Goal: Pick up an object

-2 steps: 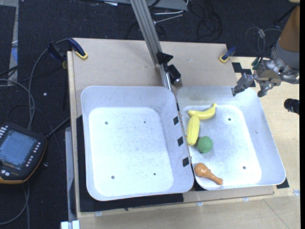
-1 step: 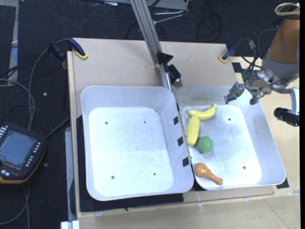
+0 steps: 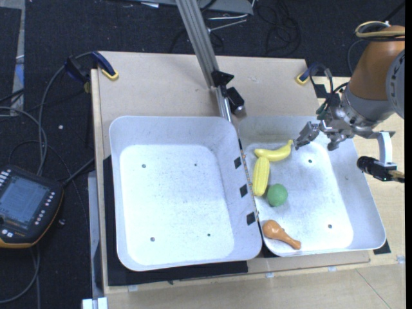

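Four objects crowd the right bin's [image 3: 360, 230] left edge; the gripper [image 3: 320, 134], fingers spread and empty, near the banana [image 3: 275, 152], risks nudging it against the wall.

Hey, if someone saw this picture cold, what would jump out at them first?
Probably the bright toys in the right white bin: a yellow plastic banana, a yellow corn cob, a green ball and an orange pear-shaped piece. Next, the pincer hanging above that bin's far edge, by the banana.
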